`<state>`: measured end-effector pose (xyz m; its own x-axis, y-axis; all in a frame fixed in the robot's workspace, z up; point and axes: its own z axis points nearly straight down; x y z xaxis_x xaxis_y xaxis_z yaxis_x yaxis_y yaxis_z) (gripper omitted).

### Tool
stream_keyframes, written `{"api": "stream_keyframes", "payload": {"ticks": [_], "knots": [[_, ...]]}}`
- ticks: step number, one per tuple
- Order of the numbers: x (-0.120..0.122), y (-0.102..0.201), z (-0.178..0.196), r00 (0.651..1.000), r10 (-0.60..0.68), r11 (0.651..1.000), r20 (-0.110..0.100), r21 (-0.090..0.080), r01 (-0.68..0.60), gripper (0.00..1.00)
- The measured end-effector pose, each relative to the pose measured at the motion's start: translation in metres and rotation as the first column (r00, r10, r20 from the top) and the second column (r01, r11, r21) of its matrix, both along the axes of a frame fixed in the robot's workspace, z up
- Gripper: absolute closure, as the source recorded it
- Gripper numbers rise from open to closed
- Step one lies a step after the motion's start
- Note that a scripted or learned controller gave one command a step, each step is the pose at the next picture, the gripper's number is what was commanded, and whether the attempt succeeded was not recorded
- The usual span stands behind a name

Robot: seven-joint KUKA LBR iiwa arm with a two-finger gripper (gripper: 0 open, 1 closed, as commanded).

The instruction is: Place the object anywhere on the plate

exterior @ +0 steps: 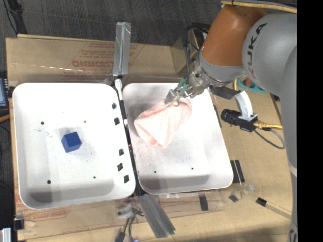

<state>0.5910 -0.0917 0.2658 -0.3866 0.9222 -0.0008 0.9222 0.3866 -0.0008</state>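
Observation:
A crumpled pink cloth (pixel 159 123) lies in the right white bin (pixel 204 158), towards its upper middle. Its top right corner is drawn up to my gripper (pixel 175 98), which reaches in from the upper right and is shut on that corner. The rest of the cloth trails down and to the left, resting on the bin floor. A small blue cube (pixel 71 141) sits by itself in the left white bin (pixel 30 105), left of centre.
A grey divider bar with black clips (pixel 122 135) runs between the two bins. Cardboard (pixel 65 59) lies under and behind the bins. The arm's orange band (pixel 229 34) looms over the right bin's far right corner.

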Motion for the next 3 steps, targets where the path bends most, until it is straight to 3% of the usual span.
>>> {"api": "stream_keyframes", "payload": {"ticks": [1,2,3], "knots": [[0.0,0.002,-0.035,1.0,0.006,1.0,-0.004,0.0,-0.006,1.0],[-0.017,0.049,-0.025,0.917,0.4,0.917,-0.003,0.002,-0.4,1.0],[-0.03,0.09,-0.021,0.686,0.728,0.686,-0.003,0.003,-0.728,1.0]]}}
